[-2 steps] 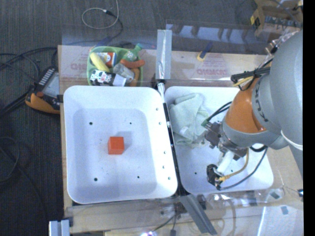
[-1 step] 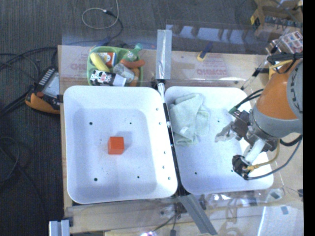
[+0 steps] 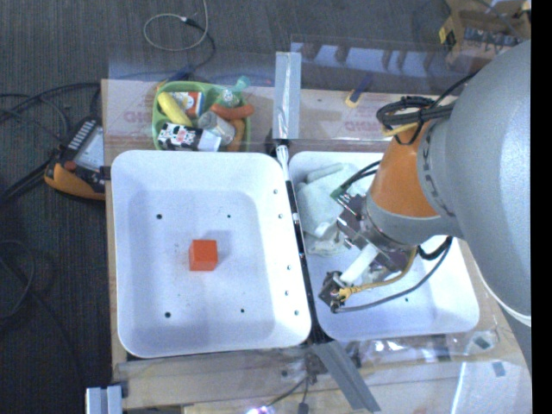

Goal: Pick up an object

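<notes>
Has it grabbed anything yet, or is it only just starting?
Nothing looks lifted yet: the orange cube lies alone in the left bin, apart from the arm. In hand: the arm reaches down into the right bin, over some pale items. Whether it grips one is hidden. Left: raising something clear of a bin.

The arm [image 3: 483, 171] runs off the frame's right edge and covers much of the right bin [image 3: 431, 313]. A pale object [image 3: 323, 185] there lies partly under the wrist. Items in the upper-left green basket [image 3: 158, 119] are too small to name.
</notes>
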Action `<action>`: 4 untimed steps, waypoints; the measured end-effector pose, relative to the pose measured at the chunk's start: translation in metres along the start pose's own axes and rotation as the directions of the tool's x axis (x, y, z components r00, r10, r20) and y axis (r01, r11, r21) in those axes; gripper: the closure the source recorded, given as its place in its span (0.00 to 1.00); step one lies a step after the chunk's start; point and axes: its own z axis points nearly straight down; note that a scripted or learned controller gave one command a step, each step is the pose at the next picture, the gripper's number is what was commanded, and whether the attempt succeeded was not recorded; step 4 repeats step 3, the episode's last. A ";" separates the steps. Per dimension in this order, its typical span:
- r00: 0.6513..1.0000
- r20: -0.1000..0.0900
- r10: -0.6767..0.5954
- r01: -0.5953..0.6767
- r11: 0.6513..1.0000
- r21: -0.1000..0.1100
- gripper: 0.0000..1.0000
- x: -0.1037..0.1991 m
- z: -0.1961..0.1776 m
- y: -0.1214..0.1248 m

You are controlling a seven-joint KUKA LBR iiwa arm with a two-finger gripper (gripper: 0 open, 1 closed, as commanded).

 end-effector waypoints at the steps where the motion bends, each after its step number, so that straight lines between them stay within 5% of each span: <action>1: 1.000 0.001 -0.031 0.031 1.000 -0.003 0.00 -0.015 -0.001 0.061; 2: 0.958 -0.003 -0.288 0.288 0.958 -0.006 0.00 -0.080 0.086 0.088; 3: 0.957 -0.005 -0.289 0.289 0.957 -0.003 1.00 -0.078 0.079 0.087; 4: 0.957 -0.005 -0.289 0.289 0.957 -0.003 1.00 -0.078 0.079 0.087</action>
